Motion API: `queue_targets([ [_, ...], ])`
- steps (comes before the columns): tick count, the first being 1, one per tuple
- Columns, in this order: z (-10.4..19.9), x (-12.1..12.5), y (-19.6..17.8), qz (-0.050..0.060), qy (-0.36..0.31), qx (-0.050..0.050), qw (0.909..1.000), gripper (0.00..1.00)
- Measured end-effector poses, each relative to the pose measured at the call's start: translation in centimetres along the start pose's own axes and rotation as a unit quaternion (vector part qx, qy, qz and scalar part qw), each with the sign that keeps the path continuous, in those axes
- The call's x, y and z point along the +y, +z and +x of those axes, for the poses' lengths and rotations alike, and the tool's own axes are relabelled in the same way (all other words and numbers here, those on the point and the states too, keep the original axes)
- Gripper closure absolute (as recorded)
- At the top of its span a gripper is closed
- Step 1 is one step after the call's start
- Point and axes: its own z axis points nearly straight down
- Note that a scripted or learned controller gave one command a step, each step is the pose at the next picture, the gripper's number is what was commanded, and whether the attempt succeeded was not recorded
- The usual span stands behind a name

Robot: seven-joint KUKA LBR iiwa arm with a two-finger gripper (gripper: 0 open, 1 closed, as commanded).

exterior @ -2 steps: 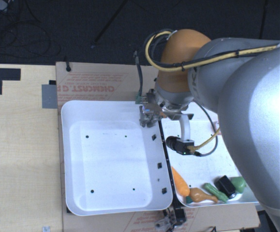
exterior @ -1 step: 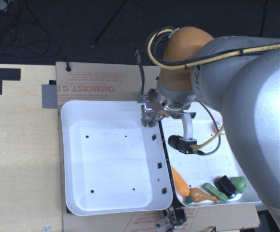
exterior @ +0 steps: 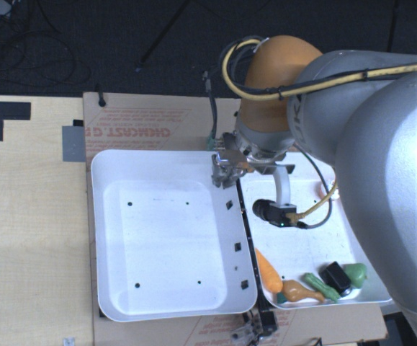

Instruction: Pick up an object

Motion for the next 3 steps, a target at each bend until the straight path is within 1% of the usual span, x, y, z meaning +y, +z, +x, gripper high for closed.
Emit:
queue_targets([
  [3,-0.1,0.0,-2.8,0.003,-0.007,-0.001,1.0000,1.00],
])
